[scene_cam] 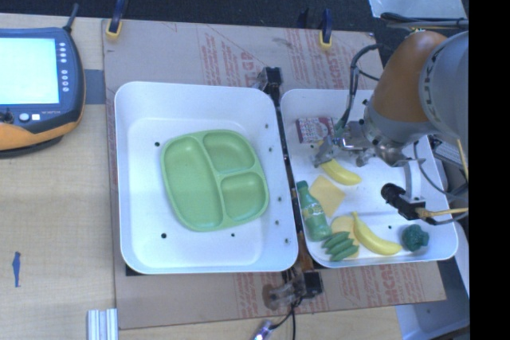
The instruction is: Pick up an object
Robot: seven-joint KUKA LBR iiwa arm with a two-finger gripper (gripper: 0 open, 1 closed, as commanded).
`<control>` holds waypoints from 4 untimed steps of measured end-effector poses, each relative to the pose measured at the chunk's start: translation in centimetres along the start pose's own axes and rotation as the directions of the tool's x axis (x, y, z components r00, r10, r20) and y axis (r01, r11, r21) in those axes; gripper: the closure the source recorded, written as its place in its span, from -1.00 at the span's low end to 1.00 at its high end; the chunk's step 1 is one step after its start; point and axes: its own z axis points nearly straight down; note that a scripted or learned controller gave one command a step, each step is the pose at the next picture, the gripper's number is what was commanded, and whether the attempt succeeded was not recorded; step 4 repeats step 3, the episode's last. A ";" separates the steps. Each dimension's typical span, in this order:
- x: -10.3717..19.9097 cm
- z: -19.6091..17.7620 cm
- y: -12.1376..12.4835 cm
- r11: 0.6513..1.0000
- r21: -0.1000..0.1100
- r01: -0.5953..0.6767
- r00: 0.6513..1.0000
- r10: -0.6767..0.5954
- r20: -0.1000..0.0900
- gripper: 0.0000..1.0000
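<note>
My gripper (335, 149) hangs low over the right bin (446, 251), near its back left part. Just below it lies a small yellow banana piece (340, 172). A red and white packet (314, 128) lies close behind the gripper to the left. Nearer the front sit a pale yellow wedge (326, 193), a green bottle (312, 212), a green pea pod (343, 248), a larger banana (374, 238) and a dark green broccoli piece (414, 237). I see nothing held.
The left bin (139, 251) holds a green divided plate (213, 179). A teach pendant (36, 87) lies on the bench at the far left. Clamps (116, 16) grip the board's back edge. The arm (418, 87) covers the right bin's back right corner.
</note>
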 end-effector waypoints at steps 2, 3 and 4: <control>0.7 -1.0 -1.3 1.000 0.003 0.000 1.000 0.000 0.001 1.00; 6.3 -10.0 -5.2 1.000 -0.002 0.002 1.000 -0.002 -0.001 1.00; 6.3 -10.0 -5.2 1.000 -0.002 0.002 1.000 -0.002 -0.001 1.00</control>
